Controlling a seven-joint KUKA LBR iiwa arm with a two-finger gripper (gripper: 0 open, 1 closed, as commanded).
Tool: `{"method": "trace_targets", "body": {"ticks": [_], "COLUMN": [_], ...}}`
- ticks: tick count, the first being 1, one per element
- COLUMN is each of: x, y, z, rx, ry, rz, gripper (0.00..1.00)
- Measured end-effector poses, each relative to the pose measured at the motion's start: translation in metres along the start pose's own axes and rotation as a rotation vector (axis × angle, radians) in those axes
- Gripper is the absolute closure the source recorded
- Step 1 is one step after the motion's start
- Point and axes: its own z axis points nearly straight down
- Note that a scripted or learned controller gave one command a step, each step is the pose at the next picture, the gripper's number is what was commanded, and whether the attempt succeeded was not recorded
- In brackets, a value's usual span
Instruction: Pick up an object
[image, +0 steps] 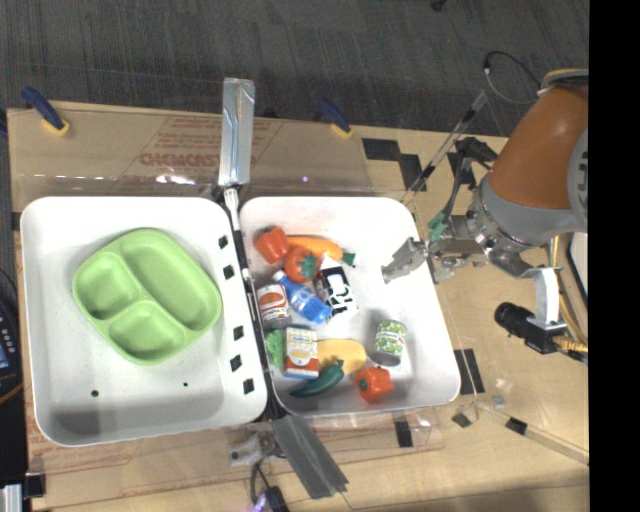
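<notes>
The right bin (425, 290) holds a heap of small items. At its back lie an orange carrot (316, 244) and a red tomato (300, 264). A red can (272, 303), a blue packet (306, 301) and a black-and-white box (338, 289) sit in the middle. A green-labelled can (390, 340) stands to the right. A yellow banana (342, 350), a small carton (300, 352), a dark green pepper (320, 380) and a red pepper (374, 382) lie at the front. My gripper (403, 260) hangs over the bin's bare right part, above and apart from the green-labelled can, with nothing seen in it.
The left bin (60, 400) holds a green divided plate (147, 293). A metal divider (236, 130) runs between the bins. The arm's grey and orange body (535, 170) stands over the bench to the right of the right bin.
</notes>
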Motion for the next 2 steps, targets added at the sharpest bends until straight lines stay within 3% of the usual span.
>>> {"method": "trace_targets", "body": {"ticks": [1,2], "x": [0.022,0.062], "y": [0.055,0.065], "z": [0.123,0.179], "rx": [0.001,-0.01], "ry": [0.0,-0.004], "rz": [-0.137,-0.002], "gripper": [0.0,0.0]}}
